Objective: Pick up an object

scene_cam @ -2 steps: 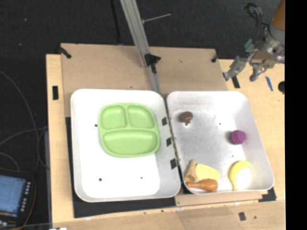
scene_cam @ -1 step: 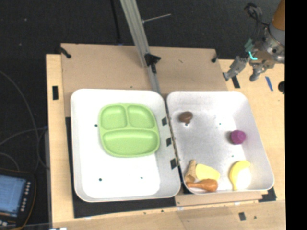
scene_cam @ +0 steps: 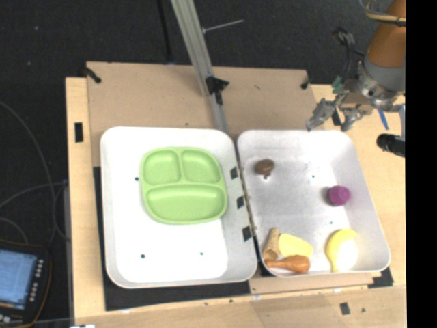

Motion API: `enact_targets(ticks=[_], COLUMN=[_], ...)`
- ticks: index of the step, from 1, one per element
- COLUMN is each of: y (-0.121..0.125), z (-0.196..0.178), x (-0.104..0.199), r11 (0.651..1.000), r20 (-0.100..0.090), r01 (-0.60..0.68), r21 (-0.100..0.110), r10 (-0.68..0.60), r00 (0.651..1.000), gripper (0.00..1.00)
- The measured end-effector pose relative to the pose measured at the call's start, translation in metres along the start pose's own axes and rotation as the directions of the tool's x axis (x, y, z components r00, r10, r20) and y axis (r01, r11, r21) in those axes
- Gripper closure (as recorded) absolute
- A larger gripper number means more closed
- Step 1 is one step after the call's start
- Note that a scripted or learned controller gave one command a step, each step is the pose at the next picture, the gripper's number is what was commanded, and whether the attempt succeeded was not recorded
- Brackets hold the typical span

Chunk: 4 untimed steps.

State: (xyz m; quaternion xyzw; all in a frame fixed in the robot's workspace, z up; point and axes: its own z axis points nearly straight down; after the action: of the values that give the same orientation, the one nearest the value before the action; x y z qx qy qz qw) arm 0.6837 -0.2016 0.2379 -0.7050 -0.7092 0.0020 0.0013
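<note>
Five objects: right bin [scene_cam: 355, 157] — brown piece [scene_cam: 264, 167] near its far-left corner, purple ball [scene_cam: 339, 195] by its right edge, yellow and orange pieces [scene_cam: 290, 253] along its near edge.
Tool [scene_cam: 332, 117]: fingers spread, holding nothing, above the bin's far-right corner.
Open room: bin's middle.
Left bin [scene_cam: 123, 251]: green tray [scene_cam: 184, 185].

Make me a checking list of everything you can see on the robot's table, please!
Surface: wooden bench bearing two white bins, left bin and right bin.
Job's things: in the right bin, a brown piece, a purple ball, a yellow-white piece, and yellow, tan and orange pieces bunched at the near edge.
Clutter: green divided plate in the left bin.
Grippers: gripper above the right bin's far right corner, holding nothing.
Cables: thin cables on the dark floor, left.
Surroundings: metal pole; a screen at lower left.
</note>
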Motion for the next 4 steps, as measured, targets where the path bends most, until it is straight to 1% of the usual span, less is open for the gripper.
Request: enact_targets(ticks=[1,2,3,4], y=[-0.004,-0.003,-0.001,0.003], z=[0.058,0.114,0.097,0.035], x=[-0.010,-0.021,-0.022,-0.015], r11=[1.000,1.000,1.000,1.000], r20=[0.001,0.001,0.005,0.002], r01=[-0.007,-0.007,-0.004,-0.003], r21=[0.000,-0.001,-0.009,-0.014], r10=[0.007,0.007,0.004,0.003], r00=[1.000,1.000,1.000,1.000], gripper=[0.00,0.00,1.00,1.00])
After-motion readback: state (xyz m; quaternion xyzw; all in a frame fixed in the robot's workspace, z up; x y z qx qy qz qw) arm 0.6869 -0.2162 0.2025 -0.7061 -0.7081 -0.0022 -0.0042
